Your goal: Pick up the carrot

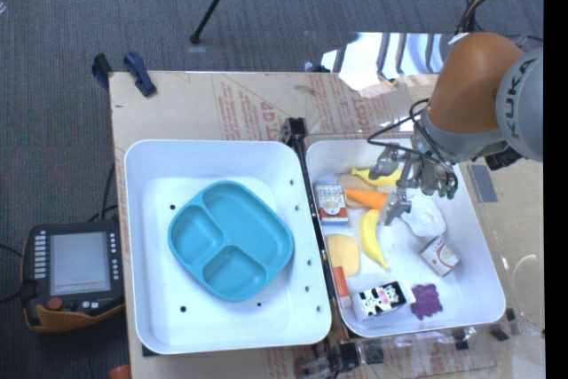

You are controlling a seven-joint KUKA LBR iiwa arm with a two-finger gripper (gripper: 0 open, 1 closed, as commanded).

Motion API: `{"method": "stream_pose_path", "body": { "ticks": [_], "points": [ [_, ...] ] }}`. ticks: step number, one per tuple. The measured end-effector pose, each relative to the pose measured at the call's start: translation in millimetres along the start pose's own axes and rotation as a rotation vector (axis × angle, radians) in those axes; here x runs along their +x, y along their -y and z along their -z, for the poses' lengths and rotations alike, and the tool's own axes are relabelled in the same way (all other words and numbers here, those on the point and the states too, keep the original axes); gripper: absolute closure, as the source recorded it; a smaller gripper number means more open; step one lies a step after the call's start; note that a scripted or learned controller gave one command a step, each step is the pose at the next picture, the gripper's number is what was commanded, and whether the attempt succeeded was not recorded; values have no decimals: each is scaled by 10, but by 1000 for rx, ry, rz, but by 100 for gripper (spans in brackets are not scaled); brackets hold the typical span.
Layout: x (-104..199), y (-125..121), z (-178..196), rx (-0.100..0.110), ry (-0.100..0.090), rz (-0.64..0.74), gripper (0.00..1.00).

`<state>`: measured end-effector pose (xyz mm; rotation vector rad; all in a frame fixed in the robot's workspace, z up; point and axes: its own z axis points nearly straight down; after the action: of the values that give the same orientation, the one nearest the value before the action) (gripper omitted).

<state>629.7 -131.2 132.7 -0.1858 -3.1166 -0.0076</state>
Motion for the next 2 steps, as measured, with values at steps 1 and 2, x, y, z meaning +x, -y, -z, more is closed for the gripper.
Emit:
{"method": "stream_pose_path", "body": {
  "ticks": [1, 2],
  "points": [
    [8, 41, -337, -4, 19, -182, 0],
    [-29, 17, -253, -5, 30, -177, 100]
  ]
}}
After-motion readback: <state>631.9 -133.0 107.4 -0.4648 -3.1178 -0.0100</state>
